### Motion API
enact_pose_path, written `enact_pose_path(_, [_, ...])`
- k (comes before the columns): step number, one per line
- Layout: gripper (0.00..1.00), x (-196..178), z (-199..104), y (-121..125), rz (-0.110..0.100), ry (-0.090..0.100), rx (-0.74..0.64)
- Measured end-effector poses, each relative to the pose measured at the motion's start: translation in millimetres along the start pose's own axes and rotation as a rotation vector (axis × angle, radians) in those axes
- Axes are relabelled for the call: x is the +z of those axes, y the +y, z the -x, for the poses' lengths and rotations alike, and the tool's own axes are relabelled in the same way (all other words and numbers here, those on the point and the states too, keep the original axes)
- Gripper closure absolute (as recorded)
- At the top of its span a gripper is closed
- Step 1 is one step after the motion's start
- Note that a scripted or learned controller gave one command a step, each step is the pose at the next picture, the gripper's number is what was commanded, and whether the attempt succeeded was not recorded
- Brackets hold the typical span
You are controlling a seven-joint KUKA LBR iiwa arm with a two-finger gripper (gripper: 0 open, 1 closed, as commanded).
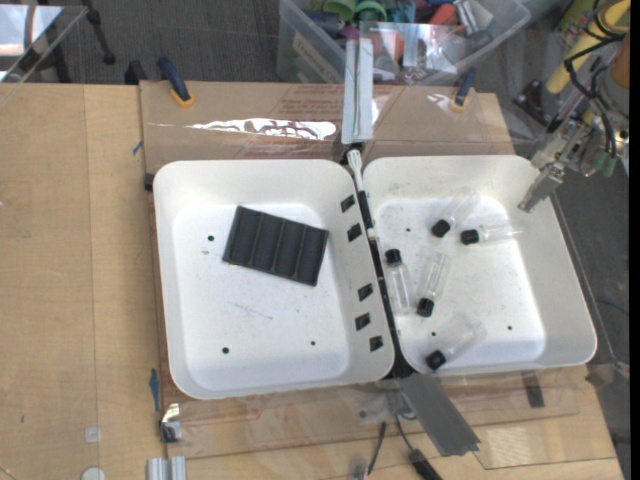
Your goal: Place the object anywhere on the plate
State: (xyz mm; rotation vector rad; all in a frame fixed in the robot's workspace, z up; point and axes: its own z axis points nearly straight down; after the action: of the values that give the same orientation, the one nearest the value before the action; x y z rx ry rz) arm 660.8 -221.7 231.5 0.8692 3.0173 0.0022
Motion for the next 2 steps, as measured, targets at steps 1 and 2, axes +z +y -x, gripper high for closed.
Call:
enact_pose_path(1, [0.00, -18.8, -4.7, -3.1, 0.001, -0.006, -0.185])
enact_pose_path(2, [0.00, -11.4, -0.8, 0.0, 0.001, -0.006, -0.357])
